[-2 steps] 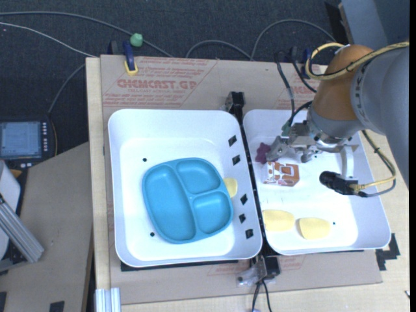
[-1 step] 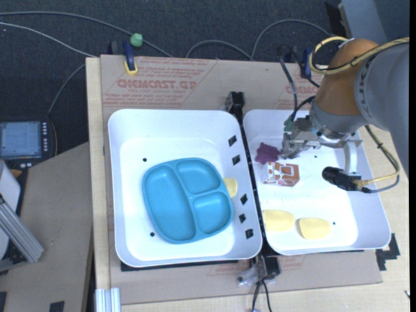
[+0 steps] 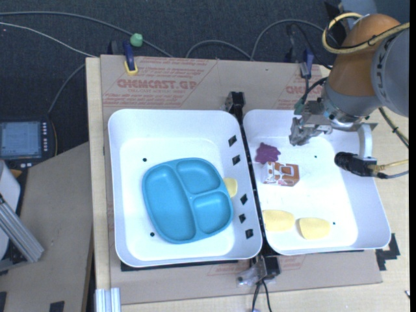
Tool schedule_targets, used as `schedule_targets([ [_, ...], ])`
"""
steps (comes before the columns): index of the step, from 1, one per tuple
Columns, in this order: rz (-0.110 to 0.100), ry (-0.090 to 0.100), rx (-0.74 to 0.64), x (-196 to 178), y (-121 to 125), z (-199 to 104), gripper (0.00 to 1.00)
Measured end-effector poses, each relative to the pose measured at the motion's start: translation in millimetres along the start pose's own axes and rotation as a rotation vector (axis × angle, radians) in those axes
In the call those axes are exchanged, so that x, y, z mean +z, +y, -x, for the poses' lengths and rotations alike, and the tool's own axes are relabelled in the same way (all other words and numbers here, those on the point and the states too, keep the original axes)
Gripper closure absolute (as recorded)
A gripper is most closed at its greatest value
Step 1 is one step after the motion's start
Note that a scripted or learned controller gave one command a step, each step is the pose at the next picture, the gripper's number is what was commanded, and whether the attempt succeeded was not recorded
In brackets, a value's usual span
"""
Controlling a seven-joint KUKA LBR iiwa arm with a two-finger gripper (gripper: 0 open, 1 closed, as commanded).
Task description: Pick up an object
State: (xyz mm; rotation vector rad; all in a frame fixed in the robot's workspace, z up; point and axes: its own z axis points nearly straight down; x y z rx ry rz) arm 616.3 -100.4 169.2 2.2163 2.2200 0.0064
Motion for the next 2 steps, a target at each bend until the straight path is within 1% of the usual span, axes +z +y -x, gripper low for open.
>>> schedule_targets([
  [1,0.000,0.000,0.000,-54,2,0,1.00],
  [2,-0.001,0.000,0.001,-101,-4,2,1.00],
])
